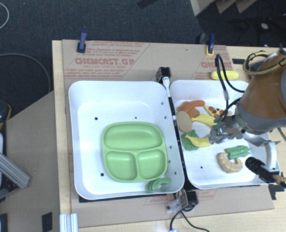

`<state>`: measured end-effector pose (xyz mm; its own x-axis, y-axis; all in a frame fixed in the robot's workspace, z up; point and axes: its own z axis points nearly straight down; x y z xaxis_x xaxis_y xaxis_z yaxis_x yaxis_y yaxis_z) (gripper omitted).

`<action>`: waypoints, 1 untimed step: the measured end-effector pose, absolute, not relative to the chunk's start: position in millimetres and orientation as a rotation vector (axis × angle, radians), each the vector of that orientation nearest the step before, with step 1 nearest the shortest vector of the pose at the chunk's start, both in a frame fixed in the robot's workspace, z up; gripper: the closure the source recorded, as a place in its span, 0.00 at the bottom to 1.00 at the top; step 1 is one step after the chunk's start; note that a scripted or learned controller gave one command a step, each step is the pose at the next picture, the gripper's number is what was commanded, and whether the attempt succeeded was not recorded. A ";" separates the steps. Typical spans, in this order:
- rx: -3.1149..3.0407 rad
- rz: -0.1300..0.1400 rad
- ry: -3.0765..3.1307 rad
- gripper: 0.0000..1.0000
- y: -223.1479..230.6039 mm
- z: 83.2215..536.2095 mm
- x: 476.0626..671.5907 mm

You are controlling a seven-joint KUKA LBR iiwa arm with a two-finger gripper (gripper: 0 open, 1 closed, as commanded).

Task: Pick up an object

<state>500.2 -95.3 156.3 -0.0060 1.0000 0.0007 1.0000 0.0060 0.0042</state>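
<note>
Reaching spot: the gripper (219,133) hangs low in the right bin (201,178), over the toy food, so a pick looks close.
Thing to pick: the yellow banana toy (197,141) lies just left of the gripper, near the bin's left wall.
Gripper state: I cannot tell if it is open or closed; the arm hides it.
Close by: a beige round piece (184,122) and an orange piece (191,105) crowd the top left.
Lower down: a green leafy toy (237,152) rests on a tan ring (230,164).
Left bin (85,100): holds a green tray (133,150), likely the drop place.
</note>
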 end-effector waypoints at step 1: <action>2.214 0.005 2.226 1.00 -7.6 225.2 478.8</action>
